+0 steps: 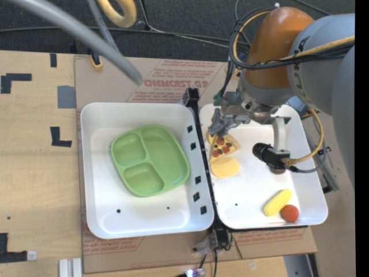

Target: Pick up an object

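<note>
The right bin [248,209] holds several toy foods. A pizza slice [222,148] with red dots lies near the bin's left wall, and a pale yellow lump [225,167] sits just in front of it. A yellow oblong piece [276,202] and a small red ball [290,213] rest together at the front right corner. My gripper [223,127] hangs low over the back left of this bin, directly above the far end of the pizza slice. The gripper body hides that end of the slice, and I see nothing held.
A green divided plate [150,160] lies in the left bin [92,172]. The wall between the bins [199,166] carries black clips close to the gripper. A black cylinder with cables [270,154] hangs from the wrist over the right bin's middle.
</note>
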Controlling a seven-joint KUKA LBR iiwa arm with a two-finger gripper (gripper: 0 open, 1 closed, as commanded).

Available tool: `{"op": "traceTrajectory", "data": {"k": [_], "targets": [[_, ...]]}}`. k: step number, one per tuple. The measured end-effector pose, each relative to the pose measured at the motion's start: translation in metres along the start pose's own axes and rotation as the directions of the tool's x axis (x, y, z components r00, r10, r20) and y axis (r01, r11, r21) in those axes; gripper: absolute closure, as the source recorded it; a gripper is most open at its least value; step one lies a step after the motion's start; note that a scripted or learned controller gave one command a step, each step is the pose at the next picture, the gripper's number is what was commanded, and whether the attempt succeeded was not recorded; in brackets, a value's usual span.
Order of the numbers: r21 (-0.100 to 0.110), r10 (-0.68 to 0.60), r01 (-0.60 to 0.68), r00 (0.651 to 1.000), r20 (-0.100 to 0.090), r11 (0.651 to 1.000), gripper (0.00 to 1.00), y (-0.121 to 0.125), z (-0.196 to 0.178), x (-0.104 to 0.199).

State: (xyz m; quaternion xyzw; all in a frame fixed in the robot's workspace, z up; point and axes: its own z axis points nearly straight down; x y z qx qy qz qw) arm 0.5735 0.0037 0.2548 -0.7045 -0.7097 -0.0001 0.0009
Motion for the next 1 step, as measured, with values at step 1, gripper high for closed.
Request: {"op": "traceTrajectory", "data": {"k": [1], "targets": [[0.000, 0.000, 0.000, 1.000, 0.000, 1.000, 1.00, 0.0087, -0.0023, 0.0535]]}}
